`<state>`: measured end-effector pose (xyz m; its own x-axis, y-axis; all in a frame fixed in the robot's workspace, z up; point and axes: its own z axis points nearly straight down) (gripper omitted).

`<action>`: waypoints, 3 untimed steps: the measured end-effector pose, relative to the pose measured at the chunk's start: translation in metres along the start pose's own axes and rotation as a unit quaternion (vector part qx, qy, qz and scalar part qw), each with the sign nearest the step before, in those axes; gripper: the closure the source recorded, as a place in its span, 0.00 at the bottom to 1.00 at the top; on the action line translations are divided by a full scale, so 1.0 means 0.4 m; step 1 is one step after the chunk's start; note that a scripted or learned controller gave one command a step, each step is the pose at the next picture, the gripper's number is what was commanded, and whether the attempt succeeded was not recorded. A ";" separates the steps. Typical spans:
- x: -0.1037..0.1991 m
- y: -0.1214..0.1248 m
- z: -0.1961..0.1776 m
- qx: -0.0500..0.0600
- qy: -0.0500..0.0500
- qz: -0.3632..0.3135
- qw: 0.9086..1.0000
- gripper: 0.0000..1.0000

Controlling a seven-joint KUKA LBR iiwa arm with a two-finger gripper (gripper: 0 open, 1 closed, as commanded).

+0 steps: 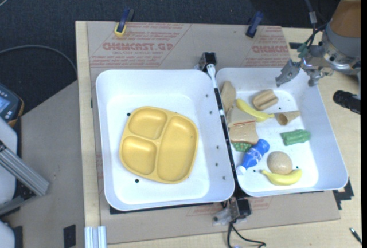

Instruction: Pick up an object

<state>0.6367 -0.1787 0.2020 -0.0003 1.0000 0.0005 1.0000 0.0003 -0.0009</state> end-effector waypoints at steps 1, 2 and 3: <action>-0.011 0.008 0.108 0.001 0.000 0.000 1.000 0.00; -0.004 0.013 0.213 0.002 0.000 -0.001 1.000 0.00; -0.004 0.017 0.288 -0.001 0.000 -0.001 1.000 0.00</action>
<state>0.6436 -0.1801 0.0867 -0.0013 1.0000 -0.0002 1.0000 0.0013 0.0014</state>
